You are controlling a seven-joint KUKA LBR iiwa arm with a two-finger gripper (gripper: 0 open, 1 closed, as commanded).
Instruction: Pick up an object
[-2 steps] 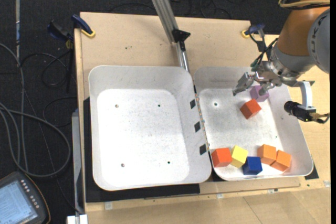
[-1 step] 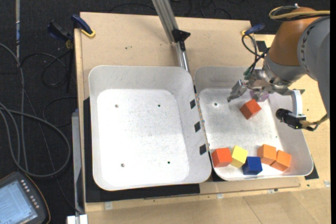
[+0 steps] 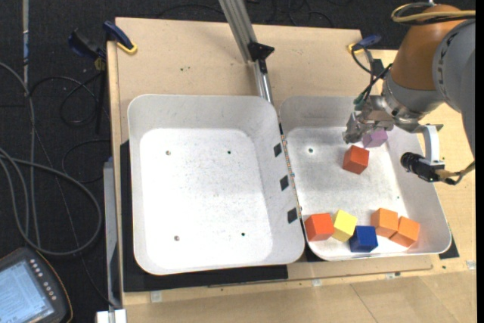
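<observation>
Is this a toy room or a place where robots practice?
Probably a robot lab: a robot arm reaches over white bins, coloured blocks lie in one, and cables run across the floor.

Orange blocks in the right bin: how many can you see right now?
4: one orange block below the gripper, one at the front-left, two at the front-right. The arm may hide others.

no readable text, labels or numbers
</observation>
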